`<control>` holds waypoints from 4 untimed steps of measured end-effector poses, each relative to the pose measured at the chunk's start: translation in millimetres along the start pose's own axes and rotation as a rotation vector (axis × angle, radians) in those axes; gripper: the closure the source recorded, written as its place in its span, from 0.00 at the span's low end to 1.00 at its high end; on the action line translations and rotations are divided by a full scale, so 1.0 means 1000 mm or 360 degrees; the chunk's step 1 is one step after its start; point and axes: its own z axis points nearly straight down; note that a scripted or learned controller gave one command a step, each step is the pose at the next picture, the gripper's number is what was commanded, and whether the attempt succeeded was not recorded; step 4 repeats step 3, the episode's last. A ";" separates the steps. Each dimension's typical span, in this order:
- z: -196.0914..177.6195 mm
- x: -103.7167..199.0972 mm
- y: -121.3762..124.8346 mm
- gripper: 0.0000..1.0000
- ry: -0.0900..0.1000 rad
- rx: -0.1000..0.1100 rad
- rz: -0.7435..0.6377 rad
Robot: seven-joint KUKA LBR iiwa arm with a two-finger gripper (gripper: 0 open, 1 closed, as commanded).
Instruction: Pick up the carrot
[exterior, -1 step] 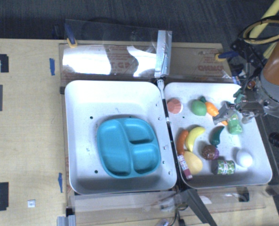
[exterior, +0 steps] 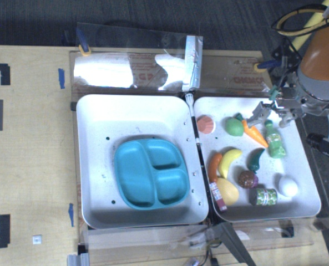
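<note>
The carrot [exterior: 254, 133] is orange with a dark green top. It lies slantwise in the upper part of the right bin [exterior: 311, 204], between a green round fruit [exterior: 234, 126] and a pale green bottle [exterior: 274, 143]. My gripper [exterior: 273, 115] hangs just above and to the right of the carrot, at the bin's back edge. Its fingers are spread open, one grey fingertip [exterior: 259, 114] near the carrot's thick end. Nothing sits between them.
The right bin also holds a pink ball [exterior: 206, 124], a banana [exterior: 229, 160], an orange vegetable [exterior: 214, 165], a yellow fruit [exterior: 228, 190], a dark green pepper [exterior: 255, 159], a brown onion [exterior: 247, 178], a green can [exterior: 263, 196] and a white egg [exterior: 288, 186]. The left bin [exterior: 92, 126] holds a blue divided plate [exterior: 152, 172].
</note>
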 end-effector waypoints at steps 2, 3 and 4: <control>0.146 -0.021 0.040 0.00 -0.0002 -0.0010 -0.0133; 0.135 -0.020 0.041 1.00 0.0000 -0.0016 -0.0132; 0.135 -0.020 0.041 1.00 0.0000 -0.0016 -0.0132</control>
